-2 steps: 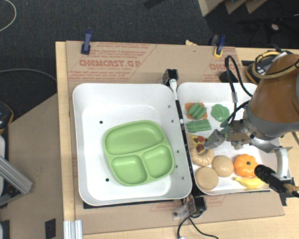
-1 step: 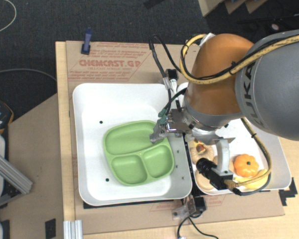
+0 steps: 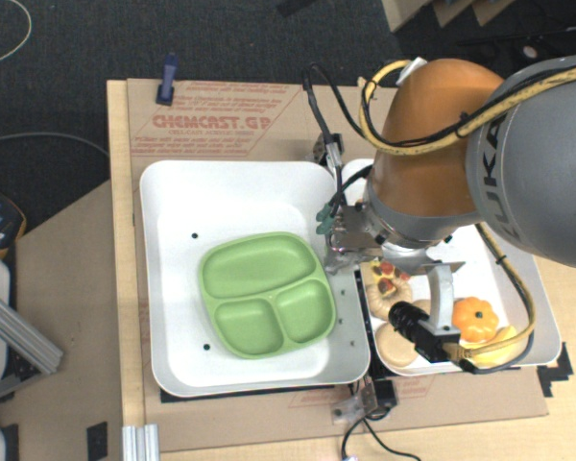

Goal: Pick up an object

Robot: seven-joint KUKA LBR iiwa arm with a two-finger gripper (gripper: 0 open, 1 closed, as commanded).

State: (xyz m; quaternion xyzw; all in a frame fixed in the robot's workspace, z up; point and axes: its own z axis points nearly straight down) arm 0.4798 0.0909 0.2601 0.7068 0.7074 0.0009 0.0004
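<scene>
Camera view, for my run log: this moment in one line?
arm: over right bin | left bin: green divided plate | right bin: toy pumpkin, banana | grasp: unconfirmed

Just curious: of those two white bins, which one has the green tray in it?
The left bin. The green divided tray lies in it, while the right bin holds small food-like items, including an orange one.

Green divided tray (image 3: 266,294): smooth plastic, semi-matt. White bins (image 3: 173,257): smooth plastic w/ slight sheen. Bench top (image 3: 211,113): matt brown cardboard, printed red. Arm's orange band (image 3: 432,152): glossy. Grey arm shell (image 3: 542,152): smooth, satin.
</scene>
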